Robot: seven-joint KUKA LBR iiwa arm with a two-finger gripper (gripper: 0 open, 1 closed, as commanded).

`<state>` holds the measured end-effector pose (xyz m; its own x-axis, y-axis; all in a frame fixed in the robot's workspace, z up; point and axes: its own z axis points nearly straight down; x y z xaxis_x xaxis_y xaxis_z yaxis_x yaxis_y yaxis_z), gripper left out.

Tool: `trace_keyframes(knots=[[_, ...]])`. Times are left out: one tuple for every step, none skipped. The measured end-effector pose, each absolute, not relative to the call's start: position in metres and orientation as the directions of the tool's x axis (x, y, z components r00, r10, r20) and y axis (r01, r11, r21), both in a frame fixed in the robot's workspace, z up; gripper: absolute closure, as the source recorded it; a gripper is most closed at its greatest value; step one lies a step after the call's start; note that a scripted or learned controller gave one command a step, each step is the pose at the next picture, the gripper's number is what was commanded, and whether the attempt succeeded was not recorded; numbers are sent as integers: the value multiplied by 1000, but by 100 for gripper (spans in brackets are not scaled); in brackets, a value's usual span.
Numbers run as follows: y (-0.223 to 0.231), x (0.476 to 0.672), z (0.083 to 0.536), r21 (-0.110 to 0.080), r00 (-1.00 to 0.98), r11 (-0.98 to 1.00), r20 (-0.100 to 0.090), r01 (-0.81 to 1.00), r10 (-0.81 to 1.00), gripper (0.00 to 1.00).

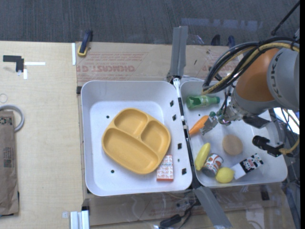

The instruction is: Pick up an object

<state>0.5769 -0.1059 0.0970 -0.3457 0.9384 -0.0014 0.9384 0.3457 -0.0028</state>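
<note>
A grey KUKA arm with an orange band reaches in from the right over the right-hand shallow white bin (281, 175), its two-finger gripper (213, 121) poised at the upper end of an orange toy carrot (198, 125). The carrot, the likeliest target, lies near the bin's left wall, just left of and below the gripper, its long axis running on a diagonal from upper right down to lower left. Whether the tool is released, clenched or already grasping the carrot cannot be told from this angle; the two appear touching or very nearly so, but nothing is clearly seen pinched.

A green plastic bottle (202, 100) lies on its side just above the carrot, close enough to be nudged by any wide approach. Below the carrot sit a yellow toy banana (202, 155), a small printed can (212, 164) and a yellow lemon (225, 175), clustered together near the bin's front. A round tan object (232, 145) rests apart to the right, with a black-and-white patterned carton (250, 164) beyond it.

The left-hand white bin (88, 128) holds a yellow three-compartment plate (136, 140) and a small red-and-white box (165, 169) by its lower right edge, both well apart from the arm. The bin's left wall, just beside the carrot's tip, looks the tightest constraint on a lift
</note>
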Motion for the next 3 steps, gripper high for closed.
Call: trace_keyframes(knots=[[-119, 568, 149, 0, -420, 420, -3, 907, 907, 0], [-99, 599, 92, 0, -686, 686, -2, 728, 728, 0], [-100, 600, 102, 2, -684, 684, -5, 730, 730, 100]])
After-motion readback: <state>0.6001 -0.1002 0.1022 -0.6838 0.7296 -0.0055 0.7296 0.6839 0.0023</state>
